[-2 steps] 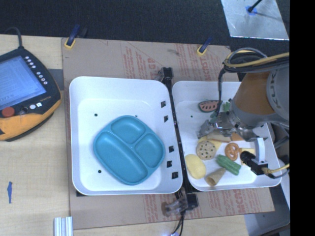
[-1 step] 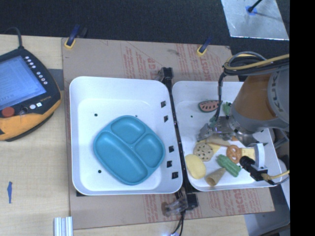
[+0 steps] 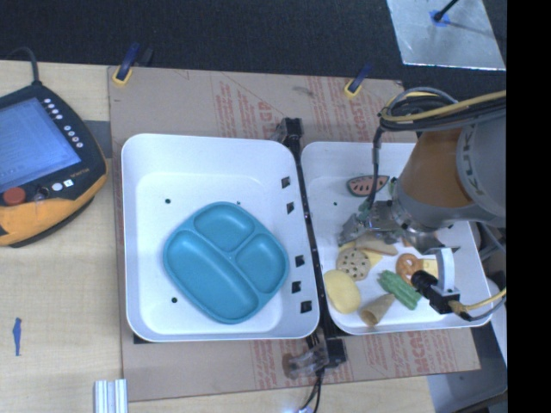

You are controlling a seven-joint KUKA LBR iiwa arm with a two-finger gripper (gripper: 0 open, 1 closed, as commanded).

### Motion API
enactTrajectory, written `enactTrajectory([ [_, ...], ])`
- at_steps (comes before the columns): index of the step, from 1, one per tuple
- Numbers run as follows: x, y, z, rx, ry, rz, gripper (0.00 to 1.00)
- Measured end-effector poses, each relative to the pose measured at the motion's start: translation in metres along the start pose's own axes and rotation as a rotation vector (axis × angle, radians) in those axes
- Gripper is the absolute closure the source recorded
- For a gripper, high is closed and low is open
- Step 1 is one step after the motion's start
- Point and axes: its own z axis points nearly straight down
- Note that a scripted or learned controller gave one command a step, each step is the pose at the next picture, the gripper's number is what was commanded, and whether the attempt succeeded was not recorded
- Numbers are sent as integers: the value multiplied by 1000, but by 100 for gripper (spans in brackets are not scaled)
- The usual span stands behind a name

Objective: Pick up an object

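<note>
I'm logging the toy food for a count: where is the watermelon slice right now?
The watermelon slice lies in the right bin, near its far edge, apart from the other toy food nearer the camera and just left of the arm's orange band.

Right bin (image 3: 320,231) holds toy food: watermelon slice (image 3: 366,184) near top, cookie (image 3: 352,262), yellow lemon-ish piece (image 3: 342,291), cone (image 3: 375,310), green pickle (image 3: 399,289), orange donut (image 3: 410,266) clustered at btm.

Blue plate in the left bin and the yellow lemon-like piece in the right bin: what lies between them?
In the camera view, between the blue plate and the yellow piece lie bare white bin floor and the bins' two adjoining walls.
</note>
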Motion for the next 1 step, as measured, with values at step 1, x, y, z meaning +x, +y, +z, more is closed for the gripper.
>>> enactTrajectory([
  [1, 1, -3, 0, -2, 2, 1, 0],
])
